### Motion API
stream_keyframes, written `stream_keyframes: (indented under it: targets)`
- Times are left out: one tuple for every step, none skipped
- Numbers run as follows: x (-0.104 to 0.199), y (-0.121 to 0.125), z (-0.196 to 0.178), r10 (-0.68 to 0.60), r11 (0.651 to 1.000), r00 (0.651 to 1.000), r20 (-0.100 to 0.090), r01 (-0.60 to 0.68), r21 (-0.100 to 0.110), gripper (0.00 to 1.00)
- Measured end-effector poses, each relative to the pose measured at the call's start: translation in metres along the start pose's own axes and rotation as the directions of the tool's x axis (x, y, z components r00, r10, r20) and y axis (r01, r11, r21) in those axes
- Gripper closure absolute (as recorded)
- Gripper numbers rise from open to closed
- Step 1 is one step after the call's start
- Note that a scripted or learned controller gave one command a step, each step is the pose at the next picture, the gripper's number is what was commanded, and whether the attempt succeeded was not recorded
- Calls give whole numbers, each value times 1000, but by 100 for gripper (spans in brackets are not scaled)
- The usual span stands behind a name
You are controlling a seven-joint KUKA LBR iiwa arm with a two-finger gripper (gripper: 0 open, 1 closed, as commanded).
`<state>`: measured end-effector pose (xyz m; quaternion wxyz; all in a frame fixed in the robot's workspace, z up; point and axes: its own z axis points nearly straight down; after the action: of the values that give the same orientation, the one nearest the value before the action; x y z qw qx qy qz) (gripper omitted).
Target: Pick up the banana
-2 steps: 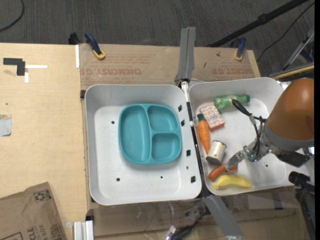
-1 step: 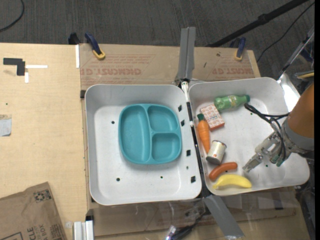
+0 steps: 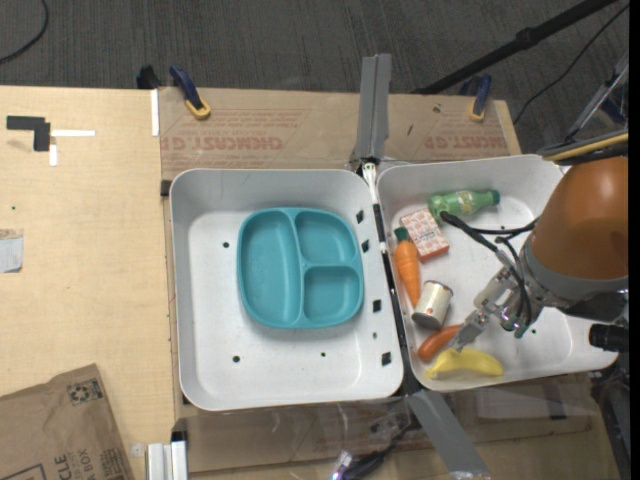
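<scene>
From the overhead camera I see the banana [image 3: 465,365] lying at the near edge of the right bin [image 3: 560,183], just below a carrot [image 3: 439,341] and a can [image 3: 432,303]. My end effector [image 3: 470,334] hangs right above the banana's top; I cannot tell how it is set. A teal tray [image 3: 300,268] sits in the left bin [image 3: 200,268].

Clearly a robotics lab: plywood worktop [image 3: 80,268] with clamps [image 3: 190,93] pinning cardboard [image 3: 270,133], two white bins [image 3: 200,298] of toy food, black cables [image 3: 25,13] across grey carpet.
</scene>
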<state>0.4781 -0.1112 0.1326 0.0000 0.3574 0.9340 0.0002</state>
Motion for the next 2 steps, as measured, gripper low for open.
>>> stream_keyframes:
  targets:
    - [-39, -29, 30, -257, 966, 966, 20, 257, -16, 0]
    - [-16, -16, -81, -396, 918, 918, 4, 396, -1, 0]
